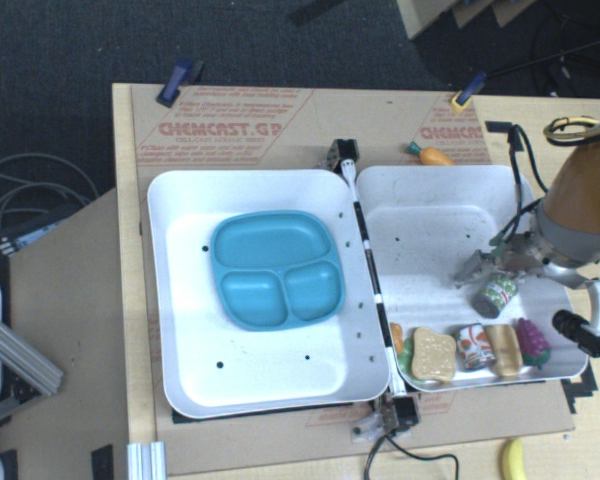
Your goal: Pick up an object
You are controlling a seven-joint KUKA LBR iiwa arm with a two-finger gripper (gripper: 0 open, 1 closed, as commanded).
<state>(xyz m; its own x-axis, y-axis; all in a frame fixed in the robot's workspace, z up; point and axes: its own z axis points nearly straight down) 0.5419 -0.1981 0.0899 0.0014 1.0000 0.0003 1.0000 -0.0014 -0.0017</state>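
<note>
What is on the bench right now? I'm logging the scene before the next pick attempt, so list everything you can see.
bins: 2, white, side by side on the bench
divided plate: 1, light blue, middle of the left bin
can: 1, green and white, right bin, under the gripper
bread slice: 1, tan, near edge of the right bin
small can: 1, red and white, right of the bread slice
bread roll: 1, light brown, right of the small can
grapes: 1 bunch, purple, near right corner
carrot: 1, orange, bench behind the right bin
banana: 1, yellow, bench front edge
clamps: 2, blue, back corners
arm: 1, grey and orange, right
gripper: 1, dark, over the can
</note>
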